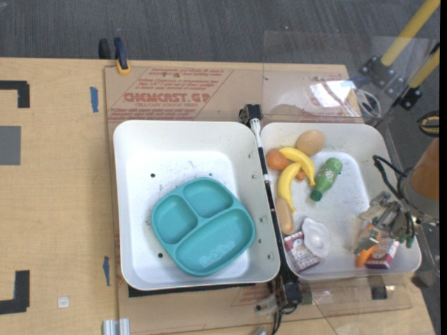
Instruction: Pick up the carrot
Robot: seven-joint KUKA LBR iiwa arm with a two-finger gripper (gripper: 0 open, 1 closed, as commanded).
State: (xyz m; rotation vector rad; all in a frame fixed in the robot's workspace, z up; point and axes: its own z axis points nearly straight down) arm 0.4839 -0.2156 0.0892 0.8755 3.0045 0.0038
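Bench: flat tan board, matte, with printed cardboard under the bins.

Left bin: shallow white plastic, rounded corners, scuffed floor.

Right bin: same make, touching the left bin along one wall, crowded with toy food.

Plate: teal, hard plastic, three compartments, lying in the left bin.

Arm with pincer: low over the right bin's near right corner, cabled; released or clenched, cannot tell. Nothing seen gripped.

Banana: yellow, curved, glossy, near the right bin's middle.

Bottle: green, small, tilted, just beside the banana.

Tan oblong: smooth, along the dividing wall.

Tan egg shape: rounded, matte, at the far side.

Carton: small, printed, with a white cup touching it.

Purple box: below the pincer, with an orange scrap against it, too small to identify.

Carrot: by judgement the orange piece in the right bin's far left part, thick end showing, tapering away under the banana; well apart from the pincer. Probably hollow plastic: light, stiff, smooth, likely slippery. Best taken across the exposed thick end, clear of the banana. Risk of nudging the banana or rolling the piece toward the wall.
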